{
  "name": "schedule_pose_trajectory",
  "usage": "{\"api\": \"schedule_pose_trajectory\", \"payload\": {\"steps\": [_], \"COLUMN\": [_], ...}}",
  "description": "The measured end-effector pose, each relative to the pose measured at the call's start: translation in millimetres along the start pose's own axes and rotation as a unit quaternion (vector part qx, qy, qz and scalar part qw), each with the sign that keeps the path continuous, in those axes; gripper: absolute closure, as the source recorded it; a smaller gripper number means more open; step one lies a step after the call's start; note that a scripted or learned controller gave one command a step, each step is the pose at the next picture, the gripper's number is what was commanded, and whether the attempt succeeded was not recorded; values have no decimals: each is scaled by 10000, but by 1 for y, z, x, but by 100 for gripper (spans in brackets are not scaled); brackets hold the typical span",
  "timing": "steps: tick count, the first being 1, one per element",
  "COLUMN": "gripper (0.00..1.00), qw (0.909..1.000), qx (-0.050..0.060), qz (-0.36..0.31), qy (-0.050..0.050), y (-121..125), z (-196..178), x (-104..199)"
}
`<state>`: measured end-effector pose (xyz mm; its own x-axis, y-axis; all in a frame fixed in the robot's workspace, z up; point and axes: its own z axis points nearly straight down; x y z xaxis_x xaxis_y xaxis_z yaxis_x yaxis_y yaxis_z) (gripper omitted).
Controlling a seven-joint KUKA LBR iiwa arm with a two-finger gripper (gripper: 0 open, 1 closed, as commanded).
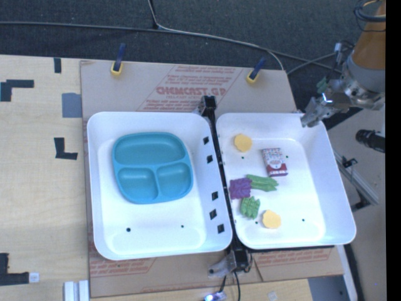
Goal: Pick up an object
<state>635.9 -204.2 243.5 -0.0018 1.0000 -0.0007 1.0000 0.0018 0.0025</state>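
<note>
Camera view shows the claw [311,115] at the far right corner of the right bin [326,168]; whether it is wide or narrow I cannot tell. Nearest, toward the left and nearer the camera, lies the red packet [274,162]. Beyond it: two yellow pieces [243,143], two green [262,182], one purple [239,187].

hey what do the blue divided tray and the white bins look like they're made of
Blue divided tray: likely molded plastic, smooth with a soft sheen and rounded compartment walls. White bins: probably thin glossy plastic, with curved rims and bright reflections, though the view leaves that open.
</note>
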Motion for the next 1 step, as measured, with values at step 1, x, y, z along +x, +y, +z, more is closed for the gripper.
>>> {"api": "schedule_pose_trajectory", "payload": {"steps": [1], "gripper": [100], "qw": [10000], "qx": [15], "qz": [-18], "qy": [10], "y": [-8], "z": [-1], "x": [54]}}
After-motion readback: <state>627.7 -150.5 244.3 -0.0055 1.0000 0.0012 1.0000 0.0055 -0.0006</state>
